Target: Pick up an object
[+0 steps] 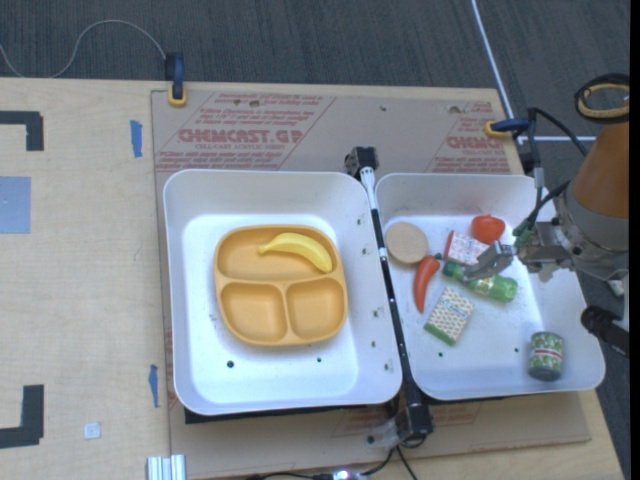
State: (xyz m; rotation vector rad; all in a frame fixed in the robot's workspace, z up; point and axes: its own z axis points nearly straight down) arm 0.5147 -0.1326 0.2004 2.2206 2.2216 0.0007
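Over right bin (590,373), claw (492,263) low among clutter, metal fingers (484,266) reaching leftward from arm (600,183); whether spread or clenched cannot be told, nor whether anything is gripped.

Progress: pick apparently not completed. Nothing seen lifted clear; all items resting on bin floor. Remaining, by judgement: secure grasp, then lift.

Likely target: green bottle (495,287), lying on its side just below claw tips, touching or nearly so. Translucent green, rounded, apt to roll.

Other contents, right bin:
- red box (461,247), just left of claw
- red tomato-like piece (488,228), just above claw
- red chili pepper (425,279), slanted, left of bottle
- round tan disc (407,242), near bin's left wall
- small patterned carton (449,315), tilted, below bottle
- dark green can (546,355), near lower right corner, well apart from claw

Left bin (180,288): orange divided tray (280,320), banana (296,249) in upper compartment.

Worktop (80,268): pale board, blue tape marks.
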